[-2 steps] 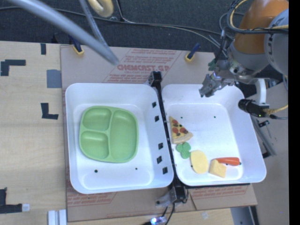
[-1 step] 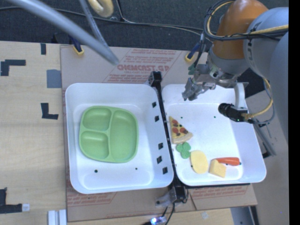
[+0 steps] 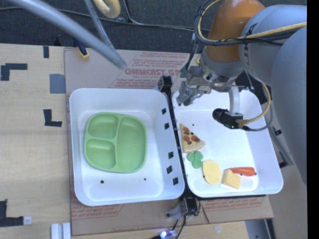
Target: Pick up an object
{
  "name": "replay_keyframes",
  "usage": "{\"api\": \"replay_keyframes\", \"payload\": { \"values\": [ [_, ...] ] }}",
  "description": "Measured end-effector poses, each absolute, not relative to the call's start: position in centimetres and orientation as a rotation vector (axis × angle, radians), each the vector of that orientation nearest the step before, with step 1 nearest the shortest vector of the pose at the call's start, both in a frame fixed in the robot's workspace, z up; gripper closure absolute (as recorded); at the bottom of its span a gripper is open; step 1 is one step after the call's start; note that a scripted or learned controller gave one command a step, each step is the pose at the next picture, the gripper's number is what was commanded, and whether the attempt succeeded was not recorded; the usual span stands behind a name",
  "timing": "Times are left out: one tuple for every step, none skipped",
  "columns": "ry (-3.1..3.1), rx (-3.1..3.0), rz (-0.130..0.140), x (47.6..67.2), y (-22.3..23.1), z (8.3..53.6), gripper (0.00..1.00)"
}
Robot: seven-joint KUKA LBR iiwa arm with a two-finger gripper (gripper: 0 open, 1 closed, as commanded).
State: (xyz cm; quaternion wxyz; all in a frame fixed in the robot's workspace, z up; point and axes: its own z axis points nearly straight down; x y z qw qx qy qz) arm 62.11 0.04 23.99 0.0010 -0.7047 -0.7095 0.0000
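In the right bin (image 3: 249, 133) lie a pizza slice (image 3: 190, 139), a green round piece (image 3: 195, 159), a yellow oval piece (image 3: 211, 172), a cheese wedge (image 3: 231, 179) and a thin red piece (image 3: 242, 171) resting on the wedge's top edge. My gripper (image 3: 185, 96) hangs over the far left corner of this bin, above the pizza slice and apart from it. Nothing shows between its fingers. The big grey arm with its orange band (image 3: 232, 21) covers the bin's far right part.
The left bin (image 3: 79, 108) holds a green divided plate (image 3: 115, 142). A black clip-lined divider (image 3: 172, 133) separates the two bins. A grey pole (image 3: 65, 24) slants across the top left. Cables loop near the wrist, and a black connector (image 3: 227, 118) hangs over the right bin.
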Motion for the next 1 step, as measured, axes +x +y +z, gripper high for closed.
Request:
{"api": "replay_keyframes", "payload": {
  "values": [
    [-2.227, -2.213, 0.003, 61.88, 6.18, 22.97, 1.00]
  ]
}}
